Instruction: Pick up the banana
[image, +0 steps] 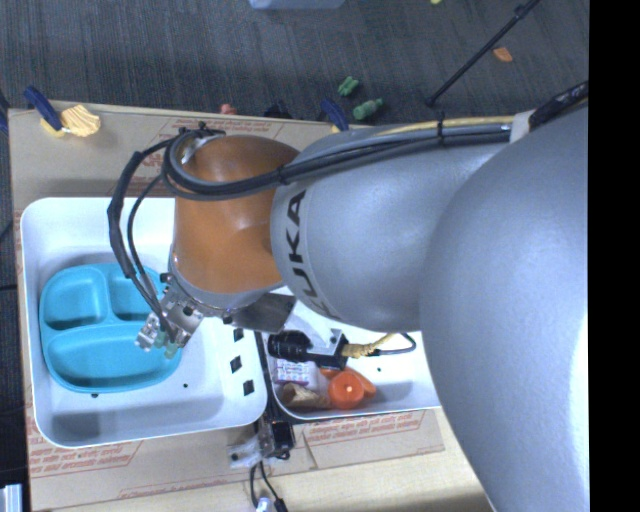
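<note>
Claw over blue tray edge; opening indiscernible.

KUKA iiwa arm: broad, smooth, rounded housings in light grey with a soft sheen. Black capital letters of the maker's name run down the edge of one grey segment. Next to it sits a glossy orange band, domed and copper-toned. Black cables loop around the orange band's rim and trail down its side, while further dark cables run along the top of the grey housing. Below the band, a small metallic fitting with a greenish detail ends the arm.
</note>
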